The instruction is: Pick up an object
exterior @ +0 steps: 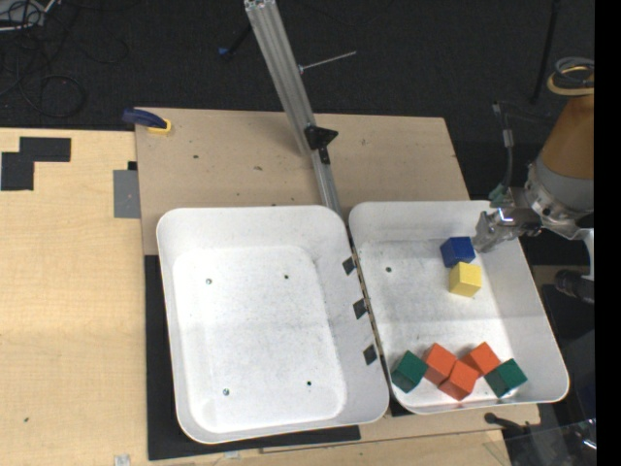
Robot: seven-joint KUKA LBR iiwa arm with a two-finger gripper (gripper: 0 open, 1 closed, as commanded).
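In the right bin [408,236] a blue cube [457,250] lies near the far right, with a yellow cube [466,279] just in front of it. Along the bin's near edge sit two green cubes [409,369] [506,378] and three orange cubes [461,367] bunched together. My gripper [491,227] hangs at the bin's right rim, just right of and slightly behind the blue cube. Nothing shows between its fingers.
The left bin [254,318] lies beside the right one, with black clips along the shared rim. A slanted aluminium bar [291,95] rises behind the bins. A blue and yellow clamp [147,120] rests on the bench's far left corner.
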